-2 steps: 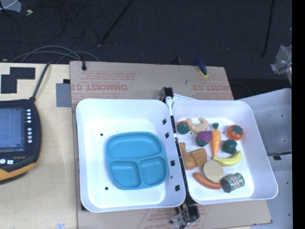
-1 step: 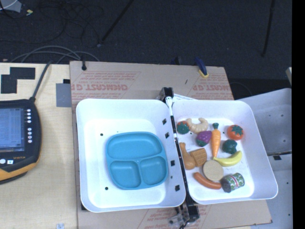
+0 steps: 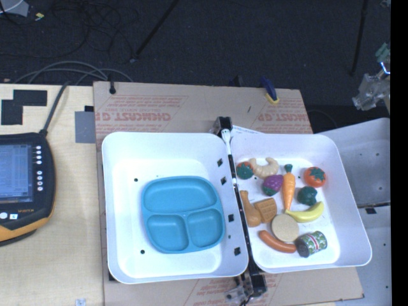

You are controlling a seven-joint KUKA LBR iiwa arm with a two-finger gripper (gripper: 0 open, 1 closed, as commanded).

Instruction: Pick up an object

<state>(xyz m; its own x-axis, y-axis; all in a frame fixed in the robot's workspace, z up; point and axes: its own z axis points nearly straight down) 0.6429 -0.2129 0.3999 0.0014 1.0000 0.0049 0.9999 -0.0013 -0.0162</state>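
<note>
The right bin (image 3: 347, 171) holds several toy foods. An orange carrot (image 3: 289, 190) lies in the middle with a purple vegetable (image 3: 273, 184) to its left. A red tomato (image 3: 313, 176), a green pepper (image 3: 306, 196) and a yellow banana (image 3: 306, 213) lie to the right. Nearer the front are a round beige biscuit (image 3: 284, 227), a red sausage (image 3: 276, 241) and a small can (image 3: 311, 243). A grey part of the gripper (image 3: 373, 93) shows at the right edge, high above and well behind the bin, far from all the objects.
The left bin (image 3: 121, 171) holds a blue divided plate (image 3: 183, 213). A tan bread piece (image 3: 264, 208) and a pale knobbly piece (image 3: 264, 166) lie near the bins' shared wall. A control pendant (image 3: 22, 183) rests on the bench at far left.
</note>
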